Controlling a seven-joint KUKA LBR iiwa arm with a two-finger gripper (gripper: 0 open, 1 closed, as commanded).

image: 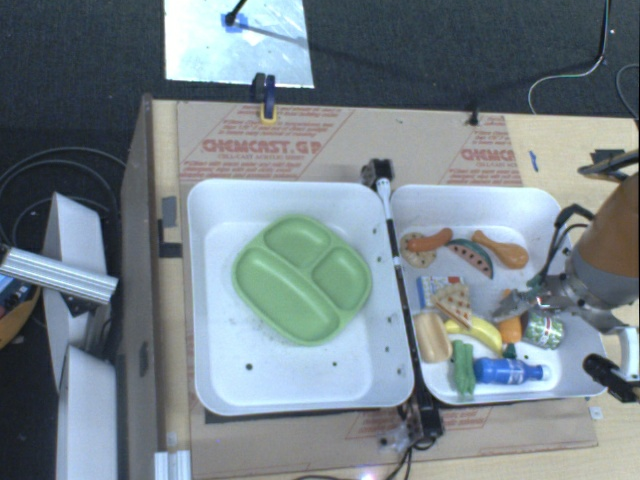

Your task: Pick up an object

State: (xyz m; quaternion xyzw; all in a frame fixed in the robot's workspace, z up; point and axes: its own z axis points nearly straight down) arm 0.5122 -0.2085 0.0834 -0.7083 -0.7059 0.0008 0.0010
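From above, the bench [330, 133] carries two white bins side by side. The left bin [225, 378] holds a green divided plate [302, 280], near its middle. The right bin [470, 200] holds the toy food, and the green-labelled can [545, 329] near its right wall serves as landmark. Just left of the can sits a small orange piece [510, 330]; farther left lie a banana [477, 330], a bread roll [432, 336] and a cracker wedge [452, 299]. Below the can lies a blue bottle [508, 372], with a green vegetable [463, 365] to its left. Above and left of it are a watermelon slice [472, 255], a drumstick [500, 248] and a sausage [428, 241]. The gripper [527, 303] hangs just above the can; whether its jaws are apart or together I cannot tell.
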